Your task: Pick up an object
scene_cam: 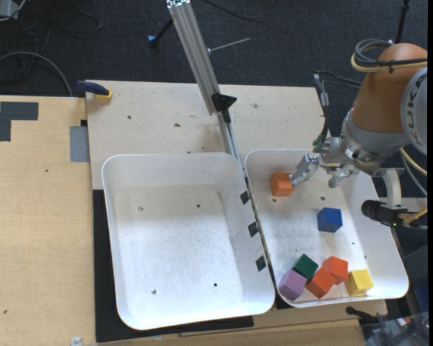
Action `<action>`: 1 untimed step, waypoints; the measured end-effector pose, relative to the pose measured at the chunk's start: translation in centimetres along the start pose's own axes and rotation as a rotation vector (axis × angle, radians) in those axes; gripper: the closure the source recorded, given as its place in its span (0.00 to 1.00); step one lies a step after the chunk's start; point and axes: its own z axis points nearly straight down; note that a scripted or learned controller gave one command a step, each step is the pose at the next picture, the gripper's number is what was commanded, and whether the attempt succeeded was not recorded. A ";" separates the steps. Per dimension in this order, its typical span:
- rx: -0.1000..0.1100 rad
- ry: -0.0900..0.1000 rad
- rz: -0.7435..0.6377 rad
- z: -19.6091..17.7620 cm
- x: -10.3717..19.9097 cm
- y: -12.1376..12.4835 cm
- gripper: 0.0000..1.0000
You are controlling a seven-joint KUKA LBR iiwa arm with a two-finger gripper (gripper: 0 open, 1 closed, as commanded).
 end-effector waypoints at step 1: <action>-0.007 -0.001 -0.004 -6.1 0.6 -0.3 0.00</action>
